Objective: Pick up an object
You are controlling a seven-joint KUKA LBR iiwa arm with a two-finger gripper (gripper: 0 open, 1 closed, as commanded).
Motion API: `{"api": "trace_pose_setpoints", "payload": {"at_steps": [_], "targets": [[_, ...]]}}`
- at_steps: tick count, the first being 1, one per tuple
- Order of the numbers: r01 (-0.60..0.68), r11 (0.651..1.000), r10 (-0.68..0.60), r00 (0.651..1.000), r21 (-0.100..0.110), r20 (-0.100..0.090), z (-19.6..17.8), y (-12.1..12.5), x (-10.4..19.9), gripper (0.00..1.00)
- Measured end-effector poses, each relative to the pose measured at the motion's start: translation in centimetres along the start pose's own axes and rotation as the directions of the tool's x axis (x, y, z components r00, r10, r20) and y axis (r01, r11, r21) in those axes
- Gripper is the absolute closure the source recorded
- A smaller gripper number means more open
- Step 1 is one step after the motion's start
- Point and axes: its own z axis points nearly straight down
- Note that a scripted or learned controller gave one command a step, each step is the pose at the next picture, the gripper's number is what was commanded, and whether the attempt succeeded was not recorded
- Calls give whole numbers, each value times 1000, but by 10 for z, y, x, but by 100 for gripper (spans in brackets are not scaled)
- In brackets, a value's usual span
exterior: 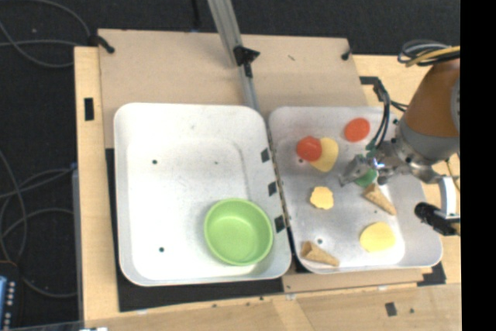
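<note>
My gripper [363,171] hangs low over the right bin [422,252], near its middle right, with the arm [430,116] reaching in from the right. A small greenish shape [366,178] sits right at the gripper's tip; I cannot tell whether it is held. Just below the tip lies a tan wedge [380,200]. To the left lie a red piece [308,148] touching a yellow piece [327,155], and a small yellow lump [322,198]. An orange disc [356,129] lies at the back, a yellow disc [377,236] and a tan chunk [318,253] at the front.
The left bin [155,136] holds a green bowl [238,231] at its front right corner. A metal pole [221,8] slants up from between the bins at the back. Cables lie on the dark floor at the left.
</note>
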Motion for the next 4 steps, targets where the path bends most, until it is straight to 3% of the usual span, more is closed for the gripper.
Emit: {"api": "trace_pose_setpoints", "payload": {"at_steps": [1, 2, 3, 4], "targets": [[-2, 1000, 2, 1000, -8, -1, -14, 2, 0, 100], [6, 1000, -6, 1000, -12, -1, -78, 4, 2, 100], [7, 1000, -7, 1000, -6, -4, -84, 5, 2, 100], [9, 1000, -9, 1000, -6, -4, -87, 5, 57, 100]]}}
